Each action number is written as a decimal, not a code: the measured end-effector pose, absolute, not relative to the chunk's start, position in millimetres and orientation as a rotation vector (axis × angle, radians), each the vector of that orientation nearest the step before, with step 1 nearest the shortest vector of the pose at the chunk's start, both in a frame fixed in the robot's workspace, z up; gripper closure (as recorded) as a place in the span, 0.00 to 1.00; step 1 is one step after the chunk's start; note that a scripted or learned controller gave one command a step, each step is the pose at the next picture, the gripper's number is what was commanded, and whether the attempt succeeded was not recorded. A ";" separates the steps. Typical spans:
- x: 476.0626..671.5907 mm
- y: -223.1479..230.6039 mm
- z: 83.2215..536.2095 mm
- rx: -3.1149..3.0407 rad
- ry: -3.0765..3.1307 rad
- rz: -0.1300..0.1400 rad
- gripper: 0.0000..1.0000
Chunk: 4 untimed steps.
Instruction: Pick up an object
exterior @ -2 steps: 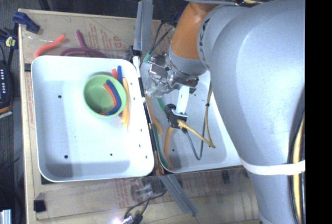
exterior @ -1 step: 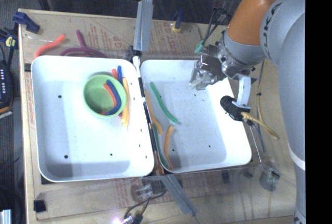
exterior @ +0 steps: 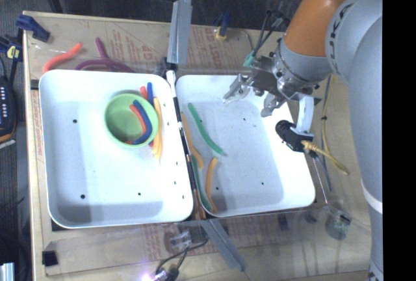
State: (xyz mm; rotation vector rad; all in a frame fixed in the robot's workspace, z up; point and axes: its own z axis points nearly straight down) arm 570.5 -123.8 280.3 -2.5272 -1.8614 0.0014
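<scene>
My gripper (exterior: 252,99) hangs over the far part of the right bin (exterior: 286,175), open, with nothing between its fingers (exterior: 234,91). A long green strip (exterior: 205,129) lies slantwise in the right bin, down and to the left of the gripper. Near that bin's left wall lie thin orange sticks (exterior: 210,174). In the left bin (exterior: 84,195) sits a green bowl (exterior: 127,118) holding red and blue pieces, with an orange stick (exterior: 156,130) along its right side.
A metal divider bar (exterior: 179,31) runs up between the bins at the back. Red and purple cables (exterior: 97,62) lie on the bench behind the left bin. The big grey arm (exterior: 351,78) fills the right side above the right bin's edge.
</scene>
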 end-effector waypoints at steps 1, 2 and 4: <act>588.0 -110.8 125.0 -2.453 -1.953 0.006 0.00; 570.4 -110.1 96.4 -2.221 -2.244 0.003 0.00; 571.1 -108.4 107.1 -2.214 -2.246 0.001 0.00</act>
